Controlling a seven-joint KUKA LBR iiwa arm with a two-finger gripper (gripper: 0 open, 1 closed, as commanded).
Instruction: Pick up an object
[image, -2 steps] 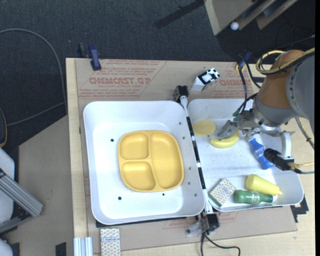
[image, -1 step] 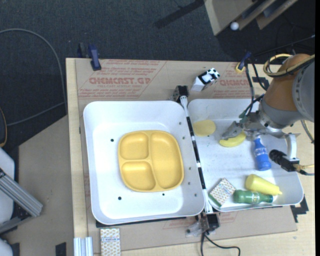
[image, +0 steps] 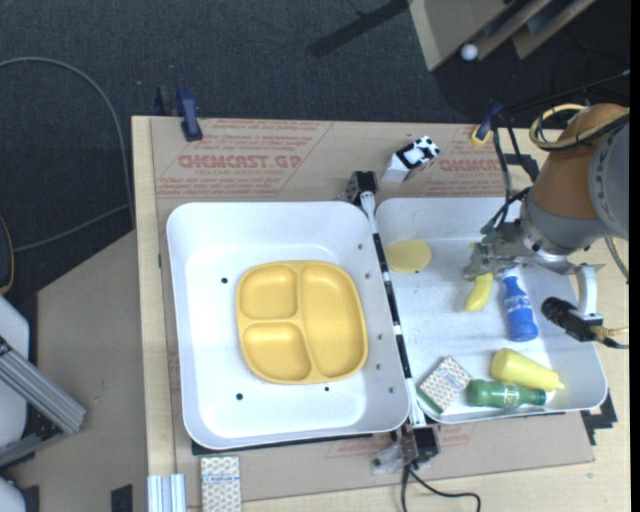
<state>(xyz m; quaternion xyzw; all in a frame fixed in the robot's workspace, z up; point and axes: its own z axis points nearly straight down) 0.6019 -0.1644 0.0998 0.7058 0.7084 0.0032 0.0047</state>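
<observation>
the arm (image: 585, 170) reaches in from the right over the right bin (image: 440, 215), and its hand (image: 490, 262) hangs low near the bin's middle, right above the upper end of a small yellow banana (image: 481, 292). whether the hand is open or closed cannot be told from this angle, and nothing can be seen caught in it. just right of the banana lies a blue bottle (image: 518, 308), tilted slightly. a flat yellow disc (image: 408, 256) sits near the bin's left wall. along the front of the bin lie a yellow pointed piece (image: 526, 370), a green bottle (image: 503, 395) on its side just below it, and a small patterned packet (image: 444, 382) at the front left corner. the left bin (image: 200, 240) carries a yellow divided plate (image: 300, 321) at its centre. both bins rest on the table (image: 260, 150).
</observation>
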